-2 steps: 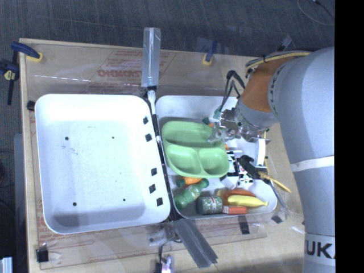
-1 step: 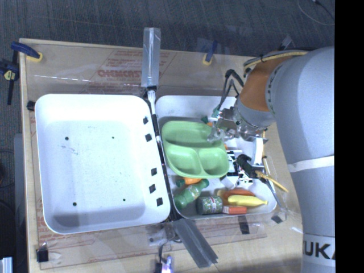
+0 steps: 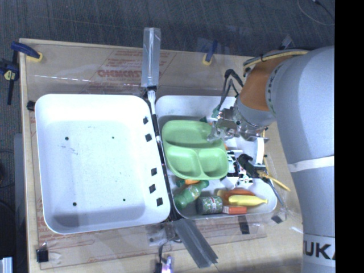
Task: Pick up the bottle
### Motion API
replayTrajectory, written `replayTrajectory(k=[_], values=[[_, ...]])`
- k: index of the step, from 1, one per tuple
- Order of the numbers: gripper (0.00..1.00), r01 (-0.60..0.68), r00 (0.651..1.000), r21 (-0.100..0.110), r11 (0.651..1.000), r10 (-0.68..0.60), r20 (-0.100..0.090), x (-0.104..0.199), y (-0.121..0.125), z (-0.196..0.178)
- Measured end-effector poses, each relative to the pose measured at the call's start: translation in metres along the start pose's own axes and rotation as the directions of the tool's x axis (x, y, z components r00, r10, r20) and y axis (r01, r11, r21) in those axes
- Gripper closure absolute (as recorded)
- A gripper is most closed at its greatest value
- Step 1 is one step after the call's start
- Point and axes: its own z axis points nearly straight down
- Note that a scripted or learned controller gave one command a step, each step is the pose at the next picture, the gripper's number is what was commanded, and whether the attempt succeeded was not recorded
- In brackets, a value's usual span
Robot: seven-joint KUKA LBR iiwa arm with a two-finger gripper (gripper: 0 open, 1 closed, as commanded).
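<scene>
Gripper (image 3: pixel 219 131) over right bin (image 3: pixel 187 102); tray (image 3: pixel 193 149) beside it; bottle (image 3: pixel 186 196) nearer the camera; left bin (image 3: pixel 91 164) farther left.

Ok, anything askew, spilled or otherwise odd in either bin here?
Nothing spilled or broken. The green divided tray lies tilted, propped against the right bin's left wall, above the green bottle and other items crowded along the near edge.

Green bottle (image 3: pixel 186 196): lying on its side near the front edge of the right bin (image 3: pixel 182 102), just below the green divided tray (image 3: pixel 193 149).
</scene>
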Motion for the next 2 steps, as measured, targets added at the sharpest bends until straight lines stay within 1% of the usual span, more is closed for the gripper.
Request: replayTrajectory(k=[1, 2], values=[[1.00, -0.080, 0.997, 0.000, 0.997, 0.080, 0.001, 0.0026, 0.0011, 0.0011], [1.00, -0.083, 0.997, 0.005, 0.997, 0.083, 0.003, 0.0050, 0.0003, -0.0029]])
